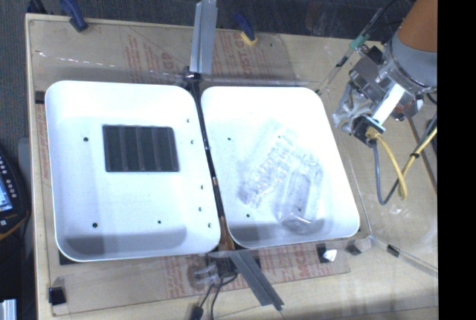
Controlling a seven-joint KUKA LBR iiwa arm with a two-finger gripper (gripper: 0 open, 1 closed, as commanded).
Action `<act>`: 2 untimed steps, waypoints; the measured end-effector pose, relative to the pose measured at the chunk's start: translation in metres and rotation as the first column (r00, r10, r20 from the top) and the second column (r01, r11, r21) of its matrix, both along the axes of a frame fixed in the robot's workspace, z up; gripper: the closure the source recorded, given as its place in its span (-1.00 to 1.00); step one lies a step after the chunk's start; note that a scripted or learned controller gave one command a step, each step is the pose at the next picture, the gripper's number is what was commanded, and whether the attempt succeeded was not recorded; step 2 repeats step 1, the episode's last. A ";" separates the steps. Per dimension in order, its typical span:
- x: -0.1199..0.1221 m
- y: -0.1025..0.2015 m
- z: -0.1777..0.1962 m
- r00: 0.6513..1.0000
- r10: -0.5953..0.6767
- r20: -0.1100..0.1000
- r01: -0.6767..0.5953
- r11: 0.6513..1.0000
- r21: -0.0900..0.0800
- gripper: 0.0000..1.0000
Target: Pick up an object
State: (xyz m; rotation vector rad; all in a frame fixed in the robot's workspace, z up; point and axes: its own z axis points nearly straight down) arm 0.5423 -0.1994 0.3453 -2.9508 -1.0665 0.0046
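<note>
**Arm parked off the right bin**

I see the grey arm with an orange band [415, 50] reaching in from the right, its wrist tilted down-left over the bare desk [111, 50], just outside the right white bin's [230, 110] far right corner. I cannot tell how the jaws stand. In that bin, a clear ribbed plastic tray [266, 162] and a clear plastic tumbler [301, 201] lie touching, right of centre, with open floor along the left wall. The left white bin [67, 162] holds a dark grey ribbed rectangular slab [140, 148], with room all round.
</note>
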 end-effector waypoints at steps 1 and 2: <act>0.000 0.000 0.000 1.000 0.001 -0.001 -0.001 1.000 0.000 -1.00; 0.000 0.000 0.000 1.000 0.001 -0.001 -0.001 1.000 0.000 -1.00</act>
